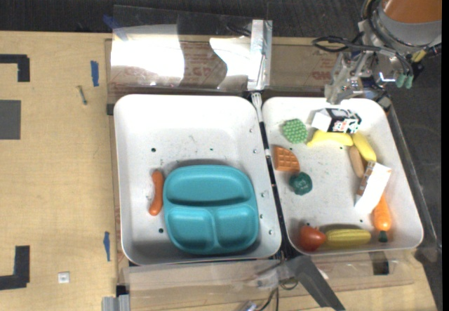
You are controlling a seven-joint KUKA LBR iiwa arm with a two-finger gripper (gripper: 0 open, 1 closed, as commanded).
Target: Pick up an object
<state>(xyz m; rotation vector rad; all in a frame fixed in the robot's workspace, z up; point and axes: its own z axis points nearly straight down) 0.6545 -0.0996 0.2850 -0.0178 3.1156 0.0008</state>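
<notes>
though slanted, banana lengthwise left-right

a yellow banana lies flat near the right bin's far edge.

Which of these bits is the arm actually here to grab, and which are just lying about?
For the job:
gripper, above the right bin
green ball, banana, waffle, tomato, carrot

Lying about:
teal tray and orange sausage in the left bin
clear sheet behind
</notes>
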